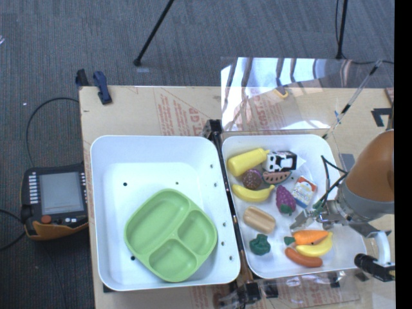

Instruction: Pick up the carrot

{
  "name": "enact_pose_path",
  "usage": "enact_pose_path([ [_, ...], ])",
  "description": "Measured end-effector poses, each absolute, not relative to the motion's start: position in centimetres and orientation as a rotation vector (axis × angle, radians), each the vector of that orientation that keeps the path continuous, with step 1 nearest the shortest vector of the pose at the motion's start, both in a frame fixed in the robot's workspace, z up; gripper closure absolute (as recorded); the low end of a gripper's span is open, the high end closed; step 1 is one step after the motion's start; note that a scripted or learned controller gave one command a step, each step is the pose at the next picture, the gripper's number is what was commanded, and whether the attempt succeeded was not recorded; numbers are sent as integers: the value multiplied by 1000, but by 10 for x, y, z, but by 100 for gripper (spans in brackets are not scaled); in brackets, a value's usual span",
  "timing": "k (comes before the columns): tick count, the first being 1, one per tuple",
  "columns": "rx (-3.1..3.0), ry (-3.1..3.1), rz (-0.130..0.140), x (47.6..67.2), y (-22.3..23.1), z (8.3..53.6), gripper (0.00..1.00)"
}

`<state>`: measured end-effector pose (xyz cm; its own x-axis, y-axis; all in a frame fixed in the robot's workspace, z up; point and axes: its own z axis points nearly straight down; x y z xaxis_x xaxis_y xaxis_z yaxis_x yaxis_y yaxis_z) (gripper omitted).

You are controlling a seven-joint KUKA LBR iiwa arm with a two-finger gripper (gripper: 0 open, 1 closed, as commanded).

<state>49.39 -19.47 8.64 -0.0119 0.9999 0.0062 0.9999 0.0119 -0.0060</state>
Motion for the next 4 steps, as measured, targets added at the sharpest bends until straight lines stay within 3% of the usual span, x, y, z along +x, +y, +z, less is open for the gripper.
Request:
enact_pose_path([
  [1, -1917, -2479, -1, 476, -207, 87, 0],
  [2, -1927, -2466, -5, 476, -207, 96, 100],
  [4, -1941, -2446, -10, 476, -208, 114, 100],
])
